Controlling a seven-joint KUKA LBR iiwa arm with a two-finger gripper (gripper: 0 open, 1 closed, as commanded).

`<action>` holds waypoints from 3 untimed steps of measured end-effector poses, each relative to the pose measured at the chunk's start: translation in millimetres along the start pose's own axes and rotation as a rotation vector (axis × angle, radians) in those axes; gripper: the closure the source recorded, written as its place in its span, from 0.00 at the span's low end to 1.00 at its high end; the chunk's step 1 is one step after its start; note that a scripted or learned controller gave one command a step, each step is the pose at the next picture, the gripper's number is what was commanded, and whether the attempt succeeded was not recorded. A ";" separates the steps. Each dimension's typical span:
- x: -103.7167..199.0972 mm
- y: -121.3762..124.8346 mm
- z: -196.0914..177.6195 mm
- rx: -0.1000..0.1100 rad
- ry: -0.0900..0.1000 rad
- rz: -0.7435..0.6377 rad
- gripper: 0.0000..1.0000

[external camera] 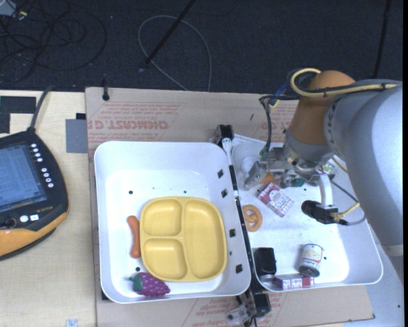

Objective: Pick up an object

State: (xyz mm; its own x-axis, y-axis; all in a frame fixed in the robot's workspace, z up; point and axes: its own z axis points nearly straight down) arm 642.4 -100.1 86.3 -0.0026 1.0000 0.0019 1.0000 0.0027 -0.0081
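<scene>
Two white bins on the desk. Left bin [115, 182]: yellow divided plate [183, 238], sausage [133, 236], grapes [149, 285]. Right bin [367, 268]: red packet [276, 199], pretzel [251, 217], can [310, 259]. Gripper [275, 172] low beside the packet; grip state indeterminate. Recommend centring squarely over the packet before closing.

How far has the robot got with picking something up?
Nothing looks picked up yet. The claw is low in the right white bin, over the small clutter at its far end, beside the red-and-white packet. The brown pretzel, black block and small tin can lie on the bin floor. Gripping and lifting one is what's left.
</scene>
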 end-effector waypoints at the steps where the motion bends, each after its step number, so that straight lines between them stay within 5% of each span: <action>1: -2.6 0.0 -0.2 0.000 -0.001 -0.001 0.00; 2: -9.8 0.0 -0.3 0.000 -0.001 0.001 0.00; 3: -9.2 0.4 -10.6 0.000 -0.001 -0.002 1.00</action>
State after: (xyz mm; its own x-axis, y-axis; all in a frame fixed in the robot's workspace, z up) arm 642.9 -109.3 96.9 -0.0043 1.0000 0.0004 1.0000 0.0043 -0.0079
